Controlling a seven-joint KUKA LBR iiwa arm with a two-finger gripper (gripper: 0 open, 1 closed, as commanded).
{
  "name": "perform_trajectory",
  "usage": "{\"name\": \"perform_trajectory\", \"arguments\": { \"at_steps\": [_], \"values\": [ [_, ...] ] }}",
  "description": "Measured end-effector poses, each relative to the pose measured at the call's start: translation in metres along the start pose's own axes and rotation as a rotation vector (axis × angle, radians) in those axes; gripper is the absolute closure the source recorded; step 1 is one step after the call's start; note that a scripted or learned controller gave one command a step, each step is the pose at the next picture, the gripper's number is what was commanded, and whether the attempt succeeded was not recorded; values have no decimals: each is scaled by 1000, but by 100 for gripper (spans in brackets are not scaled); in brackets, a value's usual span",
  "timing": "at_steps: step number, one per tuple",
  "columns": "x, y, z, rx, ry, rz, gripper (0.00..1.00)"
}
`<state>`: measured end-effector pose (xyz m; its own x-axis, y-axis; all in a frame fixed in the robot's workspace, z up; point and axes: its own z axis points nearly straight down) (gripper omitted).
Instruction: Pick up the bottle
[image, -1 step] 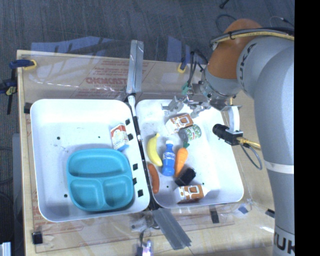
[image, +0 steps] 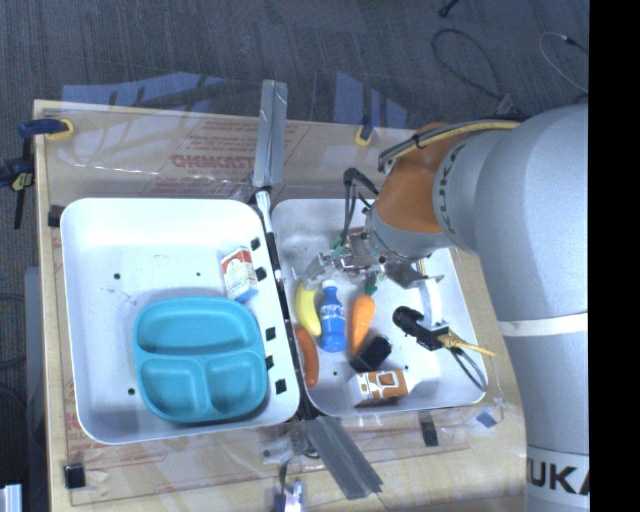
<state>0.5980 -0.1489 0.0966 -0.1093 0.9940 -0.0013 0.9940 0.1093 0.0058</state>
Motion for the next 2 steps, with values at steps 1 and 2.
{"name": "perform_trajectory", "arguments": {
  "at_steps": [1,2],
  "values": [
    [-1,0,-10,1,0,-4,100],
    [68,-13,-113,7,2,-57,100]
  ]
}}
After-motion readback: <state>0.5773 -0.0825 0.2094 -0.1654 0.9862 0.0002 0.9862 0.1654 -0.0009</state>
